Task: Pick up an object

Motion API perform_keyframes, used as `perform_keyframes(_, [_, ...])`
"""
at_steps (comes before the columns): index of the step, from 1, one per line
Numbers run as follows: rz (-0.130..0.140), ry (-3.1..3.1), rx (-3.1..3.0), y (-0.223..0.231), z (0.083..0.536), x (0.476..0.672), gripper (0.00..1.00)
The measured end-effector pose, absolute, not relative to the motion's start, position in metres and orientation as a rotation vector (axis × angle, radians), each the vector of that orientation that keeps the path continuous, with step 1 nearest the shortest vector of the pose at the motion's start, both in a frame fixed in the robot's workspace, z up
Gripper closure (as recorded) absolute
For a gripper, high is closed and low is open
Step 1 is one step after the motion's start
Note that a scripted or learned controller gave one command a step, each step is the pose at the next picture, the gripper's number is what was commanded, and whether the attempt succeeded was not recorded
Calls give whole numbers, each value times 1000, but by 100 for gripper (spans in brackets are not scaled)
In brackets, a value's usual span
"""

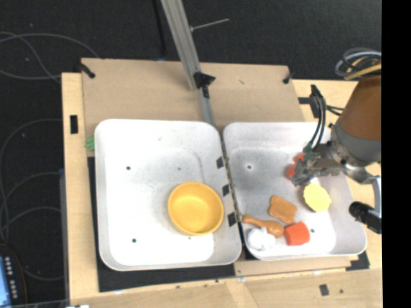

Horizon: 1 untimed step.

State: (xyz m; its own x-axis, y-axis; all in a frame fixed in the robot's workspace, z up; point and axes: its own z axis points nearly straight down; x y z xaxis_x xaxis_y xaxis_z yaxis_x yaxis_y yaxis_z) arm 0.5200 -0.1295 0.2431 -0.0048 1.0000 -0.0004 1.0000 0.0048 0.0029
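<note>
Grey claw (300, 174) low in right bin (257, 147), finger spread unclear — small red-orange bit at tips, grip not confirmed. Yellow object (317, 197) just below-right of claw; red block (296, 233) further below.

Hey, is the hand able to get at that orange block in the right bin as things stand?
Probably yes. The orange block lies near the front of the right bin, open from above. The hand hangs in the same bin, just behind the pale yellow piece. The tan piece sits close beside the block, so room is tight.
</note>
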Motion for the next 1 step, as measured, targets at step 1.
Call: perform_keyframes(1, [4, 2230, 2211, -80, 253, 532, 100])
